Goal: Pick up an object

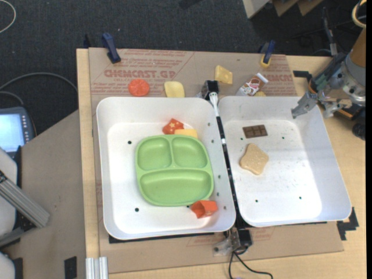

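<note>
Where cardboard (174, 65) underlies two bins (110, 156), dark carpet (116, 10) beyond, end effector (305, 106) grip unclear.

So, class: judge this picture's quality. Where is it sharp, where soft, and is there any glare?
Camera view: even overhead light, soft shadows; the green plate and the star-shaped cookie look sharp; the gripper at the right bin's corner looks slightly blurred; the white bins look bright, no harsh glare.
</note>
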`<state>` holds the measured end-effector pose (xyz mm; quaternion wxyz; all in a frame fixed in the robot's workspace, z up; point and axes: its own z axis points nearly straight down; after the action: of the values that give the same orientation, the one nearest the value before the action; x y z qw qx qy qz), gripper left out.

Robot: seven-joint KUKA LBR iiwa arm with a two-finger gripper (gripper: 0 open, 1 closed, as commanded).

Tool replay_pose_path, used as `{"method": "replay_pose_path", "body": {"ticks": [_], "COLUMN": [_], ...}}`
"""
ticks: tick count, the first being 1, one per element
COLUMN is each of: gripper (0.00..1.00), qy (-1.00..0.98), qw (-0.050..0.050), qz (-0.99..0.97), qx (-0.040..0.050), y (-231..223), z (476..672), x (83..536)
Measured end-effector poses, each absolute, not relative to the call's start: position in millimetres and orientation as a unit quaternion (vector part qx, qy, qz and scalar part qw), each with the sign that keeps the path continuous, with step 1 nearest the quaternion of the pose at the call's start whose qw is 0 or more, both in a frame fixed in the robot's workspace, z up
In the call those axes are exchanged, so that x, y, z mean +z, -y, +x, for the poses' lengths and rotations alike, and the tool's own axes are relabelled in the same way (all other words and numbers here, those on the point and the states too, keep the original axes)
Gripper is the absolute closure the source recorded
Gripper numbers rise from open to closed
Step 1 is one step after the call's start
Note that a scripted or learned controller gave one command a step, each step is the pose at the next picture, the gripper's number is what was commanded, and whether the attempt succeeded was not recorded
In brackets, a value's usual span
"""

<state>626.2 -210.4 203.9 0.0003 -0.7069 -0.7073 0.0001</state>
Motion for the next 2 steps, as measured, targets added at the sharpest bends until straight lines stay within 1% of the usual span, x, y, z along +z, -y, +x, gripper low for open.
{"method": "replay_pose_path", "body": {"ticks": [1, 2], "gripper": [0.0, 0.0], "qy": [0.709, 0.707], "qw": [0.004, 0.002], "qz": [-0.705, -0.708], "qx": [0.0006, 0.0], "y": [132.5, 95.3], "z": [601.2, 547.5], "x": [165.0, 82.0]}}
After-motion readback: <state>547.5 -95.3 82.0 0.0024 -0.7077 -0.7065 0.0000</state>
